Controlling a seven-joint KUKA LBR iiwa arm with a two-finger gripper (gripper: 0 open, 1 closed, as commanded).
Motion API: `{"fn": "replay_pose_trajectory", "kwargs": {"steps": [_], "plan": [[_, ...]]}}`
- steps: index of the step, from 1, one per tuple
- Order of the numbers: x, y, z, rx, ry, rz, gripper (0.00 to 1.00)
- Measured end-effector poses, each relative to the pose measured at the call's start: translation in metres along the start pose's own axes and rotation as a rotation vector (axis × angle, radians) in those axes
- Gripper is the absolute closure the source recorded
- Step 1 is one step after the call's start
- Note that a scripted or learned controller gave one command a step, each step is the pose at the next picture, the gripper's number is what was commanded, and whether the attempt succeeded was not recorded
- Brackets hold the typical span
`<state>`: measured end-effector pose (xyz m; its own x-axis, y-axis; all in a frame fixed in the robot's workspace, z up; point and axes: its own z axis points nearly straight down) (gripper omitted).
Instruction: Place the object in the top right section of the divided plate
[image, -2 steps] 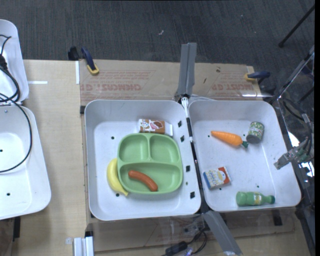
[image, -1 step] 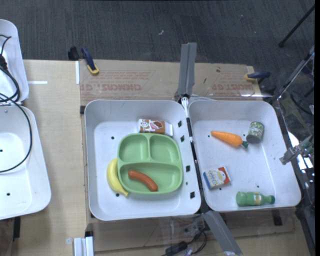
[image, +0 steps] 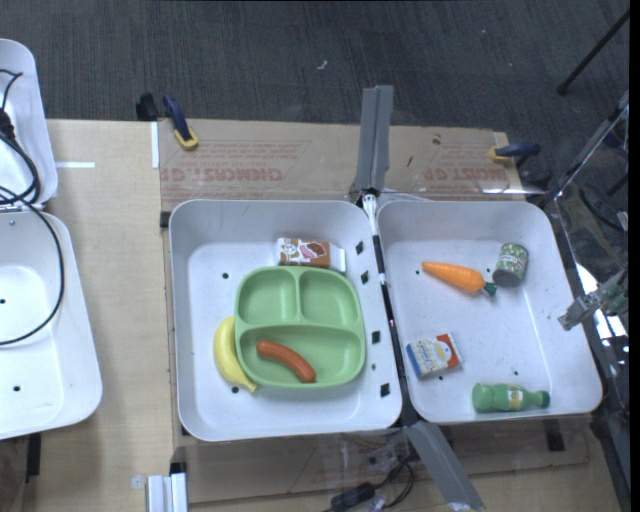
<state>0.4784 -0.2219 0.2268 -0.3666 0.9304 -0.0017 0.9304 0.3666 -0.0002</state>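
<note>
A green divided plate (image: 300, 300) lies in the left bin (image: 195, 330). A red sausage (image: 287, 361) rests in its large front section. Both of its smaller back sections hold nothing. A yellow banana (image: 230, 357) lies against the plate's left rim, on the bin floor. A small brown and white carton (image: 310, 253) lies just behind the plate. In the right bin (image: 560, 330) are an orange carrot (image: 455, 277), a small can (image: 510, 265), a white and blue box (image: 434, 355) and a green bottle (image: 508, 398) lying on its side.
A grey divider post (image: 375, 140) rises between the two bins at the back. Blue clamps (image: 180, 122) hold the cardboard at the back corners. White equipment with black cables (image: 30, 280) sits at the far left. Metal framing (image: 595, 300) stands at the right edge.
</note>
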Motion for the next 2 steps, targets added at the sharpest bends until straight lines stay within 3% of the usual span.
{"fn": "replay_pose_trajectory", "kwargs": {"steps": [1,2], "plan": [[0.0,0.0,-0.052,0.0,0.0,0.112,1.0],[0.0,0.0,-0.074,0.0,-0.001,-0.06,1.0]]}}
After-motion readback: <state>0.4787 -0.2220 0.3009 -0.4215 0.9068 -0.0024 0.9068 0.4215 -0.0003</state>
